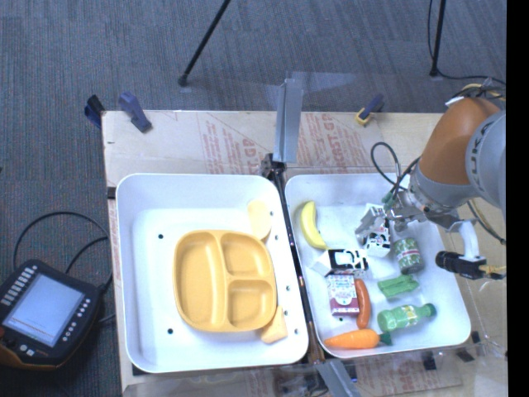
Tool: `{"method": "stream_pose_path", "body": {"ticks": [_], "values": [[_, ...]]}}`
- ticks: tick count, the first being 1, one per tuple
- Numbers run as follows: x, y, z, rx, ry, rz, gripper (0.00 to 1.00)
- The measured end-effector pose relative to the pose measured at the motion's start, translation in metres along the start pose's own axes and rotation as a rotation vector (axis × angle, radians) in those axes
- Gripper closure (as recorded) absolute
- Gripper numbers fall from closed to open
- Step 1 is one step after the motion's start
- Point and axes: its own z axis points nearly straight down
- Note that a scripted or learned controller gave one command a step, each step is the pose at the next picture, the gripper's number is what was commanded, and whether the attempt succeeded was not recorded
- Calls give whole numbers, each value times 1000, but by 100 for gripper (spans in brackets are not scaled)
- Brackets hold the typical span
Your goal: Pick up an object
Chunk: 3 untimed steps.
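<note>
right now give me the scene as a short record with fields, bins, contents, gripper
left bin: yellow tray, three compartments; pale yellow piece at its upper right; another piece at its lower right
right bin: banana, carton, two carrots, green bottle, green packet, can, black and white item
gripper: over the right bin's upper middle, beside the can
grip: cannot tell

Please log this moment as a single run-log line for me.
arm: over right white bin | hand: above small black-and-white carton | grasp: unconfirmed | yellow divided plastic tray: left bin
</note>
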Motion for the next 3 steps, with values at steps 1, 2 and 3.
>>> {"method": "stream_pose_path", "body": {"ticks": [1,2,3], "values": [[7,-4,0,3,2,125,0],[5,-4,-10,3,3,129,100],[22,-48,-148,0,-1,90,100]]}}
